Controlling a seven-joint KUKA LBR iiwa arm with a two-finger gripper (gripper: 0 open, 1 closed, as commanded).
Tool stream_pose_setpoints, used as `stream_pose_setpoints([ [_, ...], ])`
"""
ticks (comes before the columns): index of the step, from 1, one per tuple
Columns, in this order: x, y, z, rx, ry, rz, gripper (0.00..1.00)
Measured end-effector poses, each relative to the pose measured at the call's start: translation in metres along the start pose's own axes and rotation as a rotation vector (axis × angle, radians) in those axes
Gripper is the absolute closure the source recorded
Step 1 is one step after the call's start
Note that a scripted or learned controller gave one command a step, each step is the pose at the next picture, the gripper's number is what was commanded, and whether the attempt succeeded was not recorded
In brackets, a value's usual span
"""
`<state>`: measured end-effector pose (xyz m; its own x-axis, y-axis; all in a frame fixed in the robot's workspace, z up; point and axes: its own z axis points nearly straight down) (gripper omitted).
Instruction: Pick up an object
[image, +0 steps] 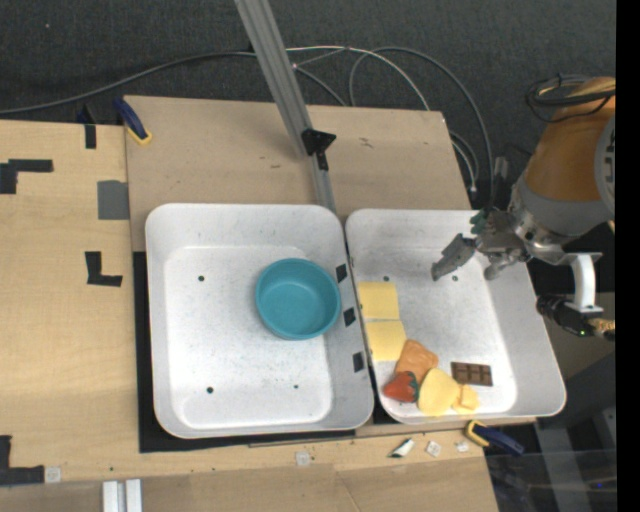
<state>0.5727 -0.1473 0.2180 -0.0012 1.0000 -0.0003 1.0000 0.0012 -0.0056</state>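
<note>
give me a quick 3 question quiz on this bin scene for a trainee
1. True or false: the blue bowl sits in the left bin.
2. Which item lies nearest the right bin's right wall? A) yellow cheese slice B) brown chocolate bar C) red strawberry
3. Fill in: the gripper hovers over the ____ bin.

Key: 1 true; 2 B; 3 right
</note>
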Motion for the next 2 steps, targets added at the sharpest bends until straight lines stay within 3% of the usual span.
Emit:
stream_pose_setpoints([
  [2, -0.013, 0.002, 0.118, 0.002, 0.0, 0.0, 0.0],
])
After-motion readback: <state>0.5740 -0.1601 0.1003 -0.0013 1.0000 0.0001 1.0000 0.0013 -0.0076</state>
